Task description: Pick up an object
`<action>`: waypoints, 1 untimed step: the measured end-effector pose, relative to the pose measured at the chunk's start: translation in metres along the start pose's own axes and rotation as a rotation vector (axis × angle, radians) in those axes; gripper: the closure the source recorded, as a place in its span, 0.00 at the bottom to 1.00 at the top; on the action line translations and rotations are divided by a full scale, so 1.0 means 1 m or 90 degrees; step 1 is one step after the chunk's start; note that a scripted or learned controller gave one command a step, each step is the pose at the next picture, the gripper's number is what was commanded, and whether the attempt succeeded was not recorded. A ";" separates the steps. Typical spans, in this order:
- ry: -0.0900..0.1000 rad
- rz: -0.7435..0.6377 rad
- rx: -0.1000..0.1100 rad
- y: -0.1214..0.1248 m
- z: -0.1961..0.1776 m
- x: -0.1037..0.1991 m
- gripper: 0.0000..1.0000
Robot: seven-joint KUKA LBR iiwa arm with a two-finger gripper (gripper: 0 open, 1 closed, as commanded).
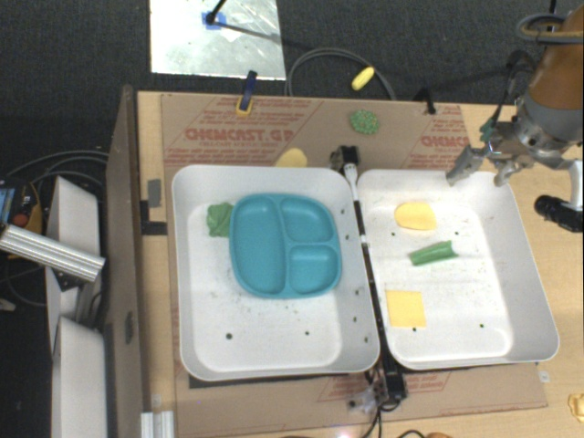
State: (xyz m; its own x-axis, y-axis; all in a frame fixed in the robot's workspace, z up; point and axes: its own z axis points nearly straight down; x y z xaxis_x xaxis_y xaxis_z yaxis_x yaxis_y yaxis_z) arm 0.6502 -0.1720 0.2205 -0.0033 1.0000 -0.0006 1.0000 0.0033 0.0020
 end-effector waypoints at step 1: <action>0.002 -0.002 0.005 -0.044 0.062 0.042 0.00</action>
